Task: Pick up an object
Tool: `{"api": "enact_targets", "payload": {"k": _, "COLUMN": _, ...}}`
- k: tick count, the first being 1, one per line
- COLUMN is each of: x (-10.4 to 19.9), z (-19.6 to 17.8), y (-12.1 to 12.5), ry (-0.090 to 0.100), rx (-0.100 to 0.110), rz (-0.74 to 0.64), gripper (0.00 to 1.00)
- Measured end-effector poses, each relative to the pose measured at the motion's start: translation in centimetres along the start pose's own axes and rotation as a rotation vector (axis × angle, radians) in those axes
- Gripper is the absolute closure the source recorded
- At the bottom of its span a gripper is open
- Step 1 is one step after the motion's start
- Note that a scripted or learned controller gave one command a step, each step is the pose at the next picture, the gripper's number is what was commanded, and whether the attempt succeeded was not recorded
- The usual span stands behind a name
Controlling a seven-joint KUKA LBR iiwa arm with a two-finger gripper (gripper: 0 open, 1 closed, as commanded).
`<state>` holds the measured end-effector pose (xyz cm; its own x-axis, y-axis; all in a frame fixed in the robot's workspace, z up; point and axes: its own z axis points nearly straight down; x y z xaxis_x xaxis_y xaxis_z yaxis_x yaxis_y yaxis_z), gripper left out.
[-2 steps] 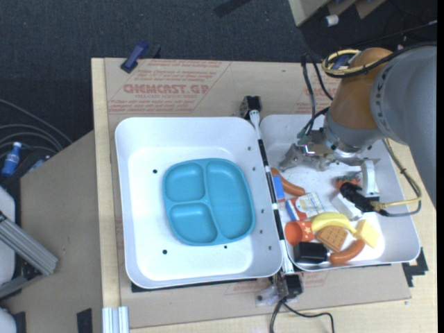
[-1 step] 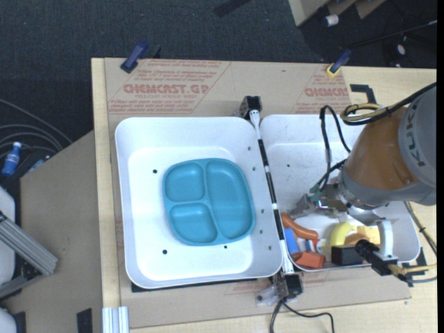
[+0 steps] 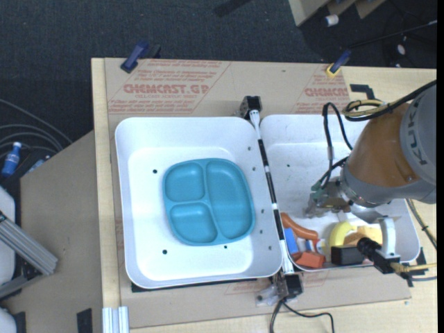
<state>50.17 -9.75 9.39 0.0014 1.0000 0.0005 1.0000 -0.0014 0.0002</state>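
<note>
The grey arm (image 3: 388,155) reaches in from the right and hangs low over the right bin (image 3: 298,148), its gripper (image 3: 321,201) close above the bin's floor near the middle. How far the gripper is open cannot be told, and nothing visible is in its grasp. The loose things lie clustered at the bin's near left corner: a curved orange piece (image 3: 300,226), a small blue piece (image 3: 290,241) just beside it, another orange piece (image 3: 310,259) against the near wall, and a yellow object (image 3: 339,233) near the wrist. The left bin (image 3: 139,186) holds a blue divided plate (image 3: 208,201) lying flat at its middle.
</note>
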Motion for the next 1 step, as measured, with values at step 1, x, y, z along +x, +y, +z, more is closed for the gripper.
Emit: {"api": "enact_targets", "payload": {"k": 1, "x": 0.03, "z": -0.96, "y": 0.01, "ry": 0.0, "rx": -0.001, "rz": 0.001, "gripper": 1.0}}
